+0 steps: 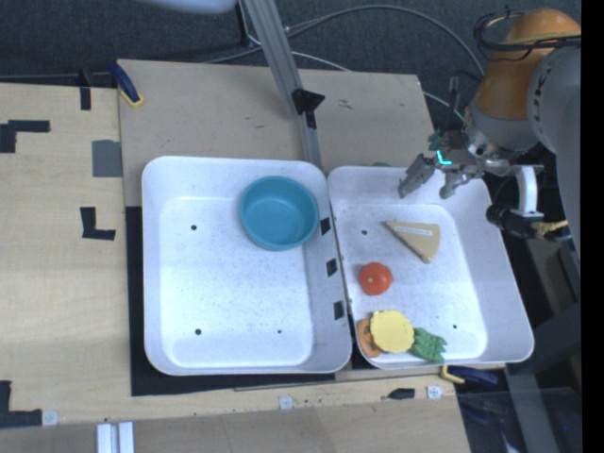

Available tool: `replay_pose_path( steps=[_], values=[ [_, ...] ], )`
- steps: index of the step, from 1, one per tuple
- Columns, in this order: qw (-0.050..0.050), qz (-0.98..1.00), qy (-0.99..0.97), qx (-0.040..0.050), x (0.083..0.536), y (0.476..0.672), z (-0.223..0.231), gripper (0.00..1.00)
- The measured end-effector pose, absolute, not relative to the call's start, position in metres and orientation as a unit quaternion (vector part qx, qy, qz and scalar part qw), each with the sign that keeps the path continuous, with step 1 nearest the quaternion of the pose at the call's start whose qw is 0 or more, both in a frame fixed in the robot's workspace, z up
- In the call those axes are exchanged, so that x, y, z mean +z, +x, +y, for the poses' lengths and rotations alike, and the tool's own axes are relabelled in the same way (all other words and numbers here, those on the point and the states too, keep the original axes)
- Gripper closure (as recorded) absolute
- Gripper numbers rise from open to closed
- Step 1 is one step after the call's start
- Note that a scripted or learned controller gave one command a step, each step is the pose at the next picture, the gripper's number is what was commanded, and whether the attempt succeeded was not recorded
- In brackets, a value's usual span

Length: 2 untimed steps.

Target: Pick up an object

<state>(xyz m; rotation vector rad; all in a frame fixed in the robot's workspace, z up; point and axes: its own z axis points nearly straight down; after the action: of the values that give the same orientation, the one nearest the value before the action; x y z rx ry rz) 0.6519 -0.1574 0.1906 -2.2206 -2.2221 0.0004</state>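
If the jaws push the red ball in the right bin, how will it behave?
The red ball looks round, so it would probably roll. It lies free on the right bin floor, apart from the wedge, so little would stop it. It seems light.

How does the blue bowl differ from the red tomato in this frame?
The blue bowl sits in the left bin, near its far right corner; the red tomato lies in the right bin, near the middle. The bowl is much larger and hollow, opening upward; the tomato is a small solid ball. Both are round and rest apart from the pincer, which hangs over the right bin's far edge.
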Motion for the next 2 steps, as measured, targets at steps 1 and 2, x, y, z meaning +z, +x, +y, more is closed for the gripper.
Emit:
replay_pose_path(
  steps=[1,2],
  values=[
    [0.0,-0.707,-0.707,0.0002,0.19,0.652,-0.157,0.0],
    [0.001,-0.707,-0.707,0.0012,0.145,0.65,-0.165,0.0]
  ],
)
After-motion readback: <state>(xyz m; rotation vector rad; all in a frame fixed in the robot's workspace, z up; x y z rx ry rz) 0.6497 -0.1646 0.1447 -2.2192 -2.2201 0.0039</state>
